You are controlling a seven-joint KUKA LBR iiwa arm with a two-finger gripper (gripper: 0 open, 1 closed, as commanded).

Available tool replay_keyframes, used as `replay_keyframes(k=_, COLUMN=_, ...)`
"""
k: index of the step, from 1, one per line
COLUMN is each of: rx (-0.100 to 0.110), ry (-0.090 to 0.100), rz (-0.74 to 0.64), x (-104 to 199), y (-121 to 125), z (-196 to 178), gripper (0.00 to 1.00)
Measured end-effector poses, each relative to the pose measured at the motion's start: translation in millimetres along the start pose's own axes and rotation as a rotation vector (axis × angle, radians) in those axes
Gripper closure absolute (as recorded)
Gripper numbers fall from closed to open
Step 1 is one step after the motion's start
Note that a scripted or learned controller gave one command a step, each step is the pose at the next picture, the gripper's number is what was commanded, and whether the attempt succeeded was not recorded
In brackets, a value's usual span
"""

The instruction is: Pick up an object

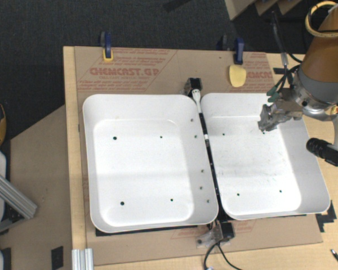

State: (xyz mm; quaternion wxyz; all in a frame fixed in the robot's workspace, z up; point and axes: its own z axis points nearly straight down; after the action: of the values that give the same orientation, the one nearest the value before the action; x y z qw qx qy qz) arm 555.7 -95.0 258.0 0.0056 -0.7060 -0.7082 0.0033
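The pincer is hanging over the far right part of the right bin, and its fingers are too small and dark to tell whether anything is sitting between them. No loose object is showing on that bin's white floor; its near-right corner is overhanging the bench. Beyond the right bin, a yellow object is lying on the bench board by red lettering reading "CHEMCAST".

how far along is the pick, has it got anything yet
Nothing looks picked yet. The grey metal end effector hangs over the far part of the right shallow white plastic bin, with no object visible between its fingers. A small yellow object lies on the brown board beyond that bin. Finding, grasping and lifting an object are all left.
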Motion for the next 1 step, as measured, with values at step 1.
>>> replay_keyframes(k=1, rx=-0.026, ry=-0.002, rz=-0.005, x=60.3, y=-0.9, z=-109.9, gripper=1.0)
